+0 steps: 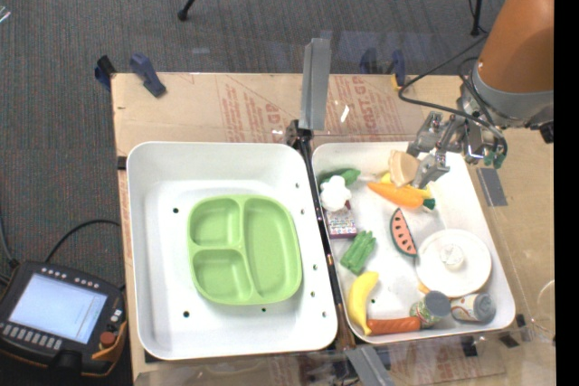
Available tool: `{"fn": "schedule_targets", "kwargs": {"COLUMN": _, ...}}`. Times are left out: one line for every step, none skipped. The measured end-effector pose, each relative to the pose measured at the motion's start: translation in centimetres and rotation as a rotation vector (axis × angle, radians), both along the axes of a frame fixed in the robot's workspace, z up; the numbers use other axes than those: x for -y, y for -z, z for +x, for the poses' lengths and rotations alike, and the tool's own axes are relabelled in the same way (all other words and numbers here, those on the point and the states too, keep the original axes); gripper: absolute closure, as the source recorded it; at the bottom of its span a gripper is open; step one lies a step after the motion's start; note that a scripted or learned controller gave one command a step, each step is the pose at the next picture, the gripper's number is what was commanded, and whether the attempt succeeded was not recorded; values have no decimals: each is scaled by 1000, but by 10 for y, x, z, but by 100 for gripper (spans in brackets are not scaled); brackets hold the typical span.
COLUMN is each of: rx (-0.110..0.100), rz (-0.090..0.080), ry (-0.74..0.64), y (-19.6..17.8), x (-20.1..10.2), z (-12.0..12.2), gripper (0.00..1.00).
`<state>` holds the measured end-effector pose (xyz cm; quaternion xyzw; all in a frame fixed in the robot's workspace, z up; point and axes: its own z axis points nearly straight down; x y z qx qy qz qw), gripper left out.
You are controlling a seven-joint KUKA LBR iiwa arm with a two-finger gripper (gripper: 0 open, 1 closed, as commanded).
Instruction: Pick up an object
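jaws point(432, 160) of mine hang over the right bin's point(500, 262) far edge, just above a tan wedge point(402, 167) and an orange carrot point(402, 193); i cannot tell their spread. green tray point(244, 249) lies in the left bin point(149, 194).

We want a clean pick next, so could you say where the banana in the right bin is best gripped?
Grip the banana across its middle, from straight above. It lies flat, curved along the right bin left wall, so close the fingers across its narrow width, not lengthwise.
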<state>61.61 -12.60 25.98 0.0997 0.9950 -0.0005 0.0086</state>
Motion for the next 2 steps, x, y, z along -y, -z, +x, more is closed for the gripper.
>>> {"fn": "schedule_targets", "kwargs": {"rx": -14, "rz": 3, "ry": 0, "y": 7, "x": -1, "z": -2, "gripper": 0}}
{"fn": "schedule_targets", "kwargs": {"rx": -12, "rz": 3, "ry": -69, "y": 160, "x": -3, "z": -12, "gripper": 0}}
